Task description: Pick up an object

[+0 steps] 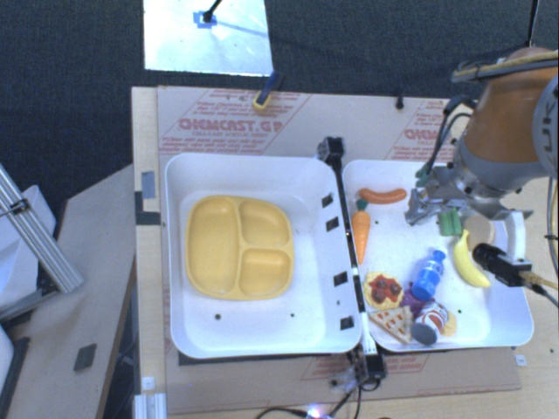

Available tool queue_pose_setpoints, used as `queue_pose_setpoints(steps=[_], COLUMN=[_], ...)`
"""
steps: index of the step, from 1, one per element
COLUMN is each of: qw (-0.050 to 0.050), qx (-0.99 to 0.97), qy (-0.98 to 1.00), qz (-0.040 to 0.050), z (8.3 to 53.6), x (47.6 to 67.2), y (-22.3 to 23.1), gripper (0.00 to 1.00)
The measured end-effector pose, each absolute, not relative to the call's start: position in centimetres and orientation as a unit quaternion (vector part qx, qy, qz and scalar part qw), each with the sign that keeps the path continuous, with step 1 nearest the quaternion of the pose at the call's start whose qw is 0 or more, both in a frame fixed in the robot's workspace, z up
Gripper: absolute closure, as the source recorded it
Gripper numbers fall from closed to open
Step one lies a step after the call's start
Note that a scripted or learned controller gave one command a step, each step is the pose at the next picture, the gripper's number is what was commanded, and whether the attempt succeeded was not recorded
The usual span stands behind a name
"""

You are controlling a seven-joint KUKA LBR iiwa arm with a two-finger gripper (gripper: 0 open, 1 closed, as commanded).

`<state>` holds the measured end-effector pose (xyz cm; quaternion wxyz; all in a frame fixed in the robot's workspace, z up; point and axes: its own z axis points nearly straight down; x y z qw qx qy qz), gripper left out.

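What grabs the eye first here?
The yellow divided tray lying alone in the left bin. Next, the toy food crowded in the right bin: sausage, carrot, banana, blue bottle. The gripper hangs over that bin's upper part, beside the sausage.

Two white bins [253,168] were seen, the left one bearing a pale yellow tray [238,246]. In the right one, an orange-red sausage [383,195], an orange carrot [361,232] with a green top, a yellow banana [469,264] and a blue bottle [428,274] were shown. The arm [515,112] was coloured grey with an orange band.
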<state>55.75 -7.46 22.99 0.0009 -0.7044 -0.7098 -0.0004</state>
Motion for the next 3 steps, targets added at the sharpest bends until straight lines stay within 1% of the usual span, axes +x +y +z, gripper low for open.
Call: queue_pose_setpoints(steps=[1, 2, 3], qw=[0.001, 0.0, -0.001], qx=[-0.704, -0.707, -0.706], qy=[-0.71, -0.707, -0.709], qz=[-0.0003, 0.0003, -0.001], z=[22.8, 21.5, 23.0], x=[52.1, 52.6, 54.0], y=[-2.6, -3.3, -3.4], gripper=[1.0, 1.0, 1.0])
